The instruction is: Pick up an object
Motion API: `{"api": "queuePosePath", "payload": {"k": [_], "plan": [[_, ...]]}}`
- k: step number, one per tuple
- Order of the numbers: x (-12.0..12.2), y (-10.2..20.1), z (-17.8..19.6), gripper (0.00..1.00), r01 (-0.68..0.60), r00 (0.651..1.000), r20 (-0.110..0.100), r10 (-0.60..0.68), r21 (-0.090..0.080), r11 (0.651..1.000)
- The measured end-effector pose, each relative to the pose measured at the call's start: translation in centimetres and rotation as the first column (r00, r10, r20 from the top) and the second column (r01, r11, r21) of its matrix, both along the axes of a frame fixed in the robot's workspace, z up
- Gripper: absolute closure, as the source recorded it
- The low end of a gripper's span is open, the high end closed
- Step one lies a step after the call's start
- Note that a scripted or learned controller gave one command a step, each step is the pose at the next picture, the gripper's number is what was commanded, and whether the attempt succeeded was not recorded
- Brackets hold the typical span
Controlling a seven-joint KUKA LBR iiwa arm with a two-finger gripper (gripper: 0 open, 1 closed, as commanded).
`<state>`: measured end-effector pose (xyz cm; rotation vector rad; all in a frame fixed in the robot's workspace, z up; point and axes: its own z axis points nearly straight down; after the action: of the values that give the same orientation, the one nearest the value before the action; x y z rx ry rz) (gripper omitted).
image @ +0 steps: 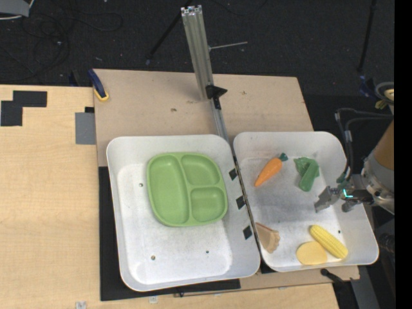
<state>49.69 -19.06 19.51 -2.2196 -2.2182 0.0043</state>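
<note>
The 5 candidate objects lay in the right bin (293, 140). A carrot (269, 171) with a green top lay tilted near the bin's far edge, toward its left side. A green object (307, 173) lay just right of the carrot, also toward the far edge. A corn cob (328, 241) lay near the bin's near right corner, and a yellow round piece (311, 253) touched it on the left. A tan wedge-shaped piece (268, 237) lay against the bin's left edge, toward the near left corner. The gripper (327, 200) was low over the right side of this bin, between the green object and the corn cob, and no object was seen between its fingers; whether they were apart or together could not be told. The arm (385, 172) entered across the bin's right edge. The left bin (129, 237) bore a green divided plate (187, 189) with 3 compartments, set toward its far right corner. The 2 bins stood side by side on the bench (257, 102), and a metal post (197, 50) rose behind them.
</note>
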Motion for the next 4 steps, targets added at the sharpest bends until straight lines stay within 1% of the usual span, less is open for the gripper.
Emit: {"api": "queuePosePath", "payload": {"k": [1,2,3,4], "plan": [[0.1,0.0,0.1,0.0,0.0,1.0,0.003,0.0,-0.001,1.0],[-0.6,0.3,-6.1,0.0,-0.001,1.0,-0.003,0.001,0.002,1.0],[-0.4,0.3,-10.6,0.0,0.0,1.0,0.004,0.0,0.002,1.0],[-0.2,0.3,-9.2,1.0,0.002,1.0,0.009,-0.002,0.005,1.0]]}}
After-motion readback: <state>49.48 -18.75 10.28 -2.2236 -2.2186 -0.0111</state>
